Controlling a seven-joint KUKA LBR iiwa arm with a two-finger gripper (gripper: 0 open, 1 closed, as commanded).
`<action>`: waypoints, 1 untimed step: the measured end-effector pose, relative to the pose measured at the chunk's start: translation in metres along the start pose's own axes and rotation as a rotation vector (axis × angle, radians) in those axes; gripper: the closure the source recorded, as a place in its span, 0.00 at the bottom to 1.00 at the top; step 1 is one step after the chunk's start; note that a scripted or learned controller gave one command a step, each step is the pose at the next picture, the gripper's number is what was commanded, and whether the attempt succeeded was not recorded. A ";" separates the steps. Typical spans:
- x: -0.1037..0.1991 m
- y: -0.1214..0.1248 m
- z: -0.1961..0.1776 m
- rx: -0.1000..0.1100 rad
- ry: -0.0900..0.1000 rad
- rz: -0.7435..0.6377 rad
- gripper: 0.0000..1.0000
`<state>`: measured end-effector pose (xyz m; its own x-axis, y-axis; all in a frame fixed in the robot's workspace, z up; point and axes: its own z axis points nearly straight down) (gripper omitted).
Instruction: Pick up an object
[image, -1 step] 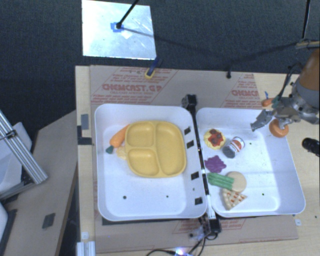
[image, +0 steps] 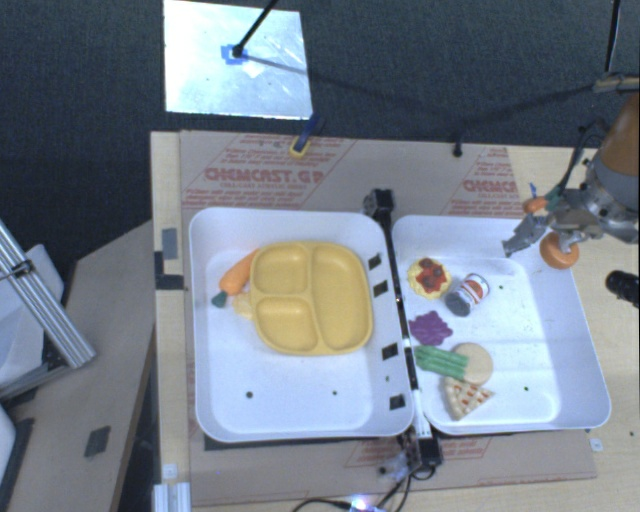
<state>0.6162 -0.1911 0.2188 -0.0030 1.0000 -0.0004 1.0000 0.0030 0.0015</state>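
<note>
Two shallow white bins: left bin (image: 215, 385), right bin (image: 570, 390).

Left bin contents:
- One yellow compartment plate (image: 305, 297), three compartments.
- One toy carrot (image: 236, 273).

Right bin contents:
- One round toy pizza (image: 429, 277).
- One small can (image: 466, 294).
- One purple grape cluster (image: 431, 326).
- One green piece (image: 438, 361).
- One tan round cookie (image: 474, 360).
- One waffle-patterned wedge (image: 466, 399).

Total loose items: eight.
</note>
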 end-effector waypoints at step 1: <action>-0.007 0.007 0.054 0.003 0.000 0.001 0.00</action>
<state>0.6233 -0.1980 0.1648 -0.0018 1.0000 -0.0004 1.0000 0.0018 -0.0014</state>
